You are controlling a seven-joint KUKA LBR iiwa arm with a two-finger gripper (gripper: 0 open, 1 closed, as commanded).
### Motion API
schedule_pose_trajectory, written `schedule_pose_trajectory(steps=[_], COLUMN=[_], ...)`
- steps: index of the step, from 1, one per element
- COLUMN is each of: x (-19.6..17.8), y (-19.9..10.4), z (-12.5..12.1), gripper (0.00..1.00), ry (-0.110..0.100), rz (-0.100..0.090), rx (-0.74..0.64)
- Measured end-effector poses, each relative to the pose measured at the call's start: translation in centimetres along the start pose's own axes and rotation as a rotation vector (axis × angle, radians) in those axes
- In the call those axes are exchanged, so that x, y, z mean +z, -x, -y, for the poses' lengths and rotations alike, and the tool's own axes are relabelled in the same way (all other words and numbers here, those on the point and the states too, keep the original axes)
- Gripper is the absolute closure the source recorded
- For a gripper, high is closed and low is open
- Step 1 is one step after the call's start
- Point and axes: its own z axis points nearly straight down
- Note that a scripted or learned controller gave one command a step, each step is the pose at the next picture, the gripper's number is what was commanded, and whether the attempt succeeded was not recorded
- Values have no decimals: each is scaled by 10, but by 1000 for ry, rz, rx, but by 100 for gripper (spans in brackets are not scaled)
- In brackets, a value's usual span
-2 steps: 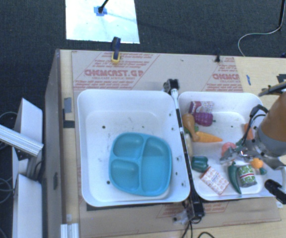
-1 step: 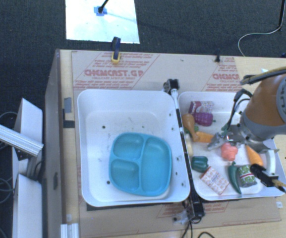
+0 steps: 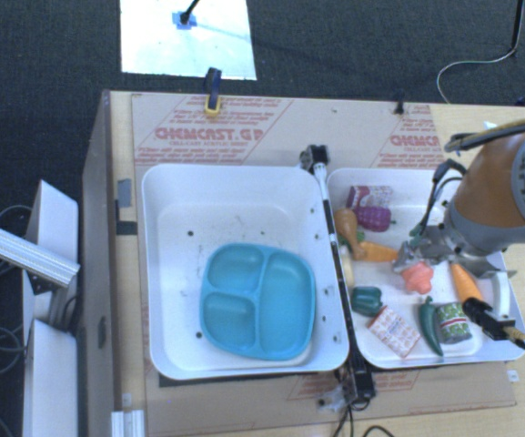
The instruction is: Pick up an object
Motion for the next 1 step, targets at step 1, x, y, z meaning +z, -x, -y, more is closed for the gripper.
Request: schedule_pose_trajectory(steps=[1], x=[-132], y=[-65], z=[54], gripper=[100], ry=[-1], rz=[-1], rx=[1])
